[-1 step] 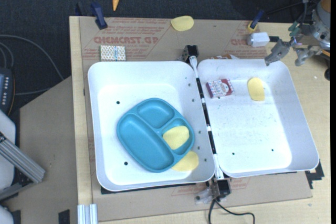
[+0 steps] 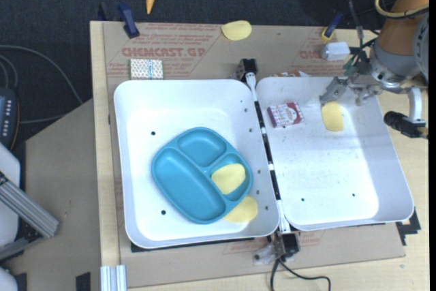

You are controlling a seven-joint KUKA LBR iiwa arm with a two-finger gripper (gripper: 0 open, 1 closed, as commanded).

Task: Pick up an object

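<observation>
Yellow and roundish, a soft-looking lump [image 2: 333, 116] lies in the upper part of the right bin [image 2: 354, 208], toward the upper right of the frame. Just above it hangs the gripper [image 2: 343, 92], at the end of the grey arm [image 2: 398, 58] that reaches in from the right edge. The lump sits directly below and a little left of the fingertips, apparently close enough that a short drop would bring them around it. Its long axis runs roughly up and down the frame, though its outline is soft. Whether the fingers are spread or closed I cannot tell; the metal parts blur together there, and nothing is visibly between them. A small red and white packet [image 2: 284, 114] lies just left of the lump, apart from it. In the left bin [image 2: 136, 146] a blue divided plate [image 2: 194, 177] holds another yellow piece [image 2: 229, 178].
</observation>
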